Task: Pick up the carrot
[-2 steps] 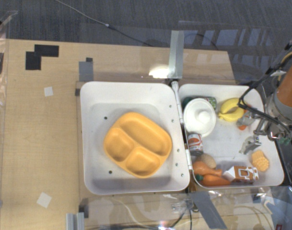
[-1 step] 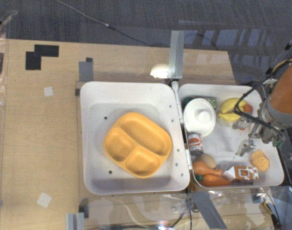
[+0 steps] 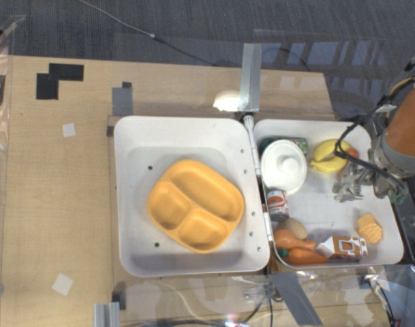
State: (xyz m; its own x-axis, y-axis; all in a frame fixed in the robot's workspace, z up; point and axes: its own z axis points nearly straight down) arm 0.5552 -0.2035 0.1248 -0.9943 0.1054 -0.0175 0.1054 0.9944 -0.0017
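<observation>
At centre left, the left bin [image 3: 125, 203] holds a yellow divided plate [image 3: 195, 204]. Right of the divider, the right bin [image 3: 391, 254] is crowded: a white cup [image 3: 284, 164] at its upper left, a small can [image 3: 277, 202] below it, and the carrot [image 3: 306, 255] lying flat along the bottom edge, touching a chicken drumstick [image 3: 291, 236] and a small carton [image 3: 347, 246]. A banana [image 3: 328, 155] sits near the top, a waffle piece [image 3: 370, 228] lower right. The gripper [image 3: 350, 187] hovers at the frame's right, well apart from the carrot; whether it is open cannot be told. The likely risk is that the descent catches the drumstick or carton instead, since they press against the carrot.
</observation>
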